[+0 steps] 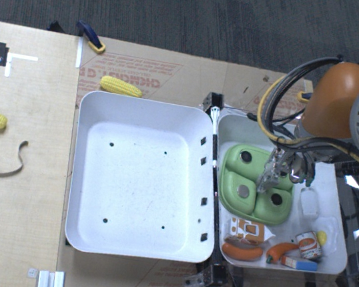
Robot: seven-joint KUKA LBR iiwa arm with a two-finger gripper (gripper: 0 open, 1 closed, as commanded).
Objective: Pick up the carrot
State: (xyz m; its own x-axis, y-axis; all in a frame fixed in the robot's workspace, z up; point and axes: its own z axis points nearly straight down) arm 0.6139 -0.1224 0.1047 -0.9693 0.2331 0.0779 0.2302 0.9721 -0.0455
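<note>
Gripper low over green tray in right bin, fingers pointing down at tray's middle. Opening hard to read: fingers look close together, nothing seen between them, cannot tell for sure.

Carrot lies below and slightly right of gripper, near bin's front edge, orange with green tip at its lower left end. Well apart from fingertips, not touched.

Crowded down there. Sausage just left of carrot, small box above that, can touching or nearly touching carrot's right end, blue-and-white block just below it. Clear bottle right of gripper, between it and can.

Risks, judged from layout:
- Descending here means landing on tray, not carrot; empty close or tray dragged up.
- Moving toward carrot at current height could clip tray rim or knock bottle.
- Tight neighbours: one finger may land on can or block, giving a pinch on wrong item or a push of carrot against front wall.
- Carrot round and tapered, lying at a slant; grip along its length likely slips, needs fingers across it.
- Sausage similar in colour, easy mistaken target.

Left bin well left of gripper, not involved.
</note>
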